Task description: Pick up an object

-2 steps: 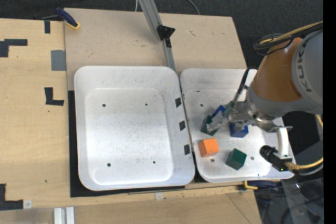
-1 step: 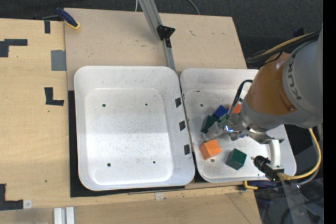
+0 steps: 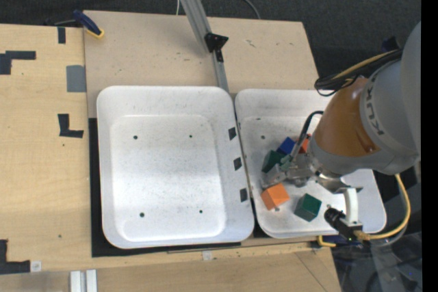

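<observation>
Over the right bin [image 3: 254,147], jaws [image 3: 291,173] beside orange block [image 3: 276,197], grip state unclear

Illumination is even and moderately bright, with no hard glare recorded on the white bins [image 3: 164,99]. Soft shadows are cast beneath the arm [image 3: 369,126] onto the right bin. Slight overall softness and grain are noted; the floor is rendered dark.
</observation>
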Controlling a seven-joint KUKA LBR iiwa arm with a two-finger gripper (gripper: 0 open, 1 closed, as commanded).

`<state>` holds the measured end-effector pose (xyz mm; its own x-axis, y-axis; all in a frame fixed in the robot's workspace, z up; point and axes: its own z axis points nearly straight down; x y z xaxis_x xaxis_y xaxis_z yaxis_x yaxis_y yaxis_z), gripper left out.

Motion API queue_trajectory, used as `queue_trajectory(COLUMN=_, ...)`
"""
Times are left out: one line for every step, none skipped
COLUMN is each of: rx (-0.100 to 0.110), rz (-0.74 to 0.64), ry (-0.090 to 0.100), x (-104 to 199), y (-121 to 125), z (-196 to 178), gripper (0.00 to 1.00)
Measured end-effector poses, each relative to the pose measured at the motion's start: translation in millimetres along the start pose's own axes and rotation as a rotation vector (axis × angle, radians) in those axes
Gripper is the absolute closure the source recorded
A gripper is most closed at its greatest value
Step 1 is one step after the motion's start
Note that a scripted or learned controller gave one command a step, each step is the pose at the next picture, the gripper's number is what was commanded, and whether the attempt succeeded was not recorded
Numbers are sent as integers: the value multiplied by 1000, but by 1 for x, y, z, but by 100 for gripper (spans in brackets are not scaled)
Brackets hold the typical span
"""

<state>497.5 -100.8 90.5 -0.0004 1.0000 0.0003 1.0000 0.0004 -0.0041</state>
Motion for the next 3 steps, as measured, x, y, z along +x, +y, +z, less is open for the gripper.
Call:
queue_trajectory(rx=1, rz=-1, ry=2, x=1, y=0, z=-10, gripper=100)
queue_trajectory(rx=-8, rz=-1, ry=-1, x=2, y=3, z=-73, gripper=100)
queue_trajectory(rx=-9, rz=-2, ry=-1, x=1, y=8, z=-135, gripper=100)
